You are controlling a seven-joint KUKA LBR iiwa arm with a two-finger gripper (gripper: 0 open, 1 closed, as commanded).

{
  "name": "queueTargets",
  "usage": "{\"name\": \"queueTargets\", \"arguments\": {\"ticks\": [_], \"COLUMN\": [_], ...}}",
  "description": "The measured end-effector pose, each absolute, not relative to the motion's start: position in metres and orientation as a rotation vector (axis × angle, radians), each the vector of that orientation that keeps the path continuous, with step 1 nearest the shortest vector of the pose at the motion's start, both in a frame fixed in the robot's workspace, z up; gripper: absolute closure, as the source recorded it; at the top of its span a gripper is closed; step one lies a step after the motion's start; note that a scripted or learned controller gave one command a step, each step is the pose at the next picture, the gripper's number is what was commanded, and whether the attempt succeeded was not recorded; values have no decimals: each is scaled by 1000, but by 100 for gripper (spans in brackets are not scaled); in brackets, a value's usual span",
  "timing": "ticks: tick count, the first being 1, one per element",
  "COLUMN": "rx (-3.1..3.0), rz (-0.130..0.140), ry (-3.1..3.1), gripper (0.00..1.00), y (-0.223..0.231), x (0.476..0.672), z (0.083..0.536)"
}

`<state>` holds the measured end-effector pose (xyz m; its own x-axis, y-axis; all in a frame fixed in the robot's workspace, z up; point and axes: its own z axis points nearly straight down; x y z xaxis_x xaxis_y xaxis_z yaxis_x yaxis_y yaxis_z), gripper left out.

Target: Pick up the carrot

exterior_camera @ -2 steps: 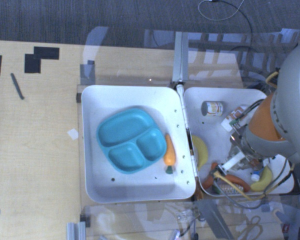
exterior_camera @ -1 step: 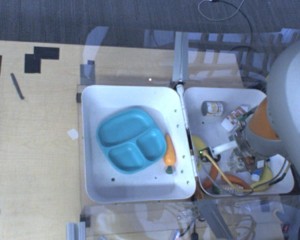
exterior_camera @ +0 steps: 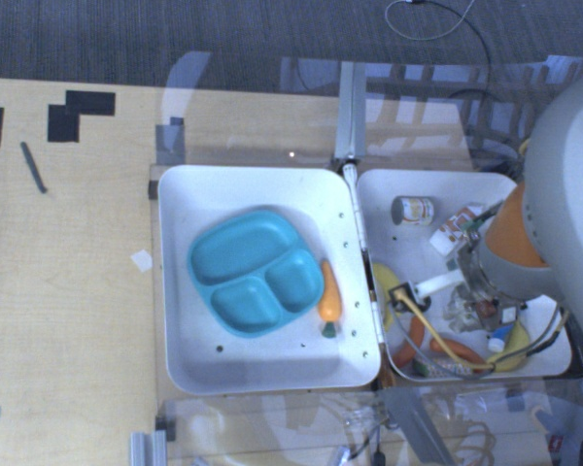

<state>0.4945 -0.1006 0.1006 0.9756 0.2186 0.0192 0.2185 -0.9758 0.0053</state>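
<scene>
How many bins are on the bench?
2. The left bin holds a blue plate and the carrot; the right bin holds clutter, with the arm over it.

The carrot [exterior_camera: 328, 293] lies in the left bin [exterior_camera: 185, 357], touching the blue divided plate's [exterior_camera: 256, 272] right edge. The gripper [exterior_camera: 464, 304] hangs over the cluttered right bin [exterior_camera: 554, 357].

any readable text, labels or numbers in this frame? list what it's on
Nothing readable.
Small can in the right bin: label too blurred to read.
Crumpled packet beside it: print too small to read.
Blue plate and carrot in the left bin: no markings seen.
</scene>
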Motion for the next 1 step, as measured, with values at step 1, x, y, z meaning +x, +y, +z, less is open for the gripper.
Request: {"name": "queueTargets", "arguments": {"ticks": [1], "rx": [3116], "rz": [22], "ry": [320], "gripper": [100], "y": [-88], "x": [491], "z": [90]}}
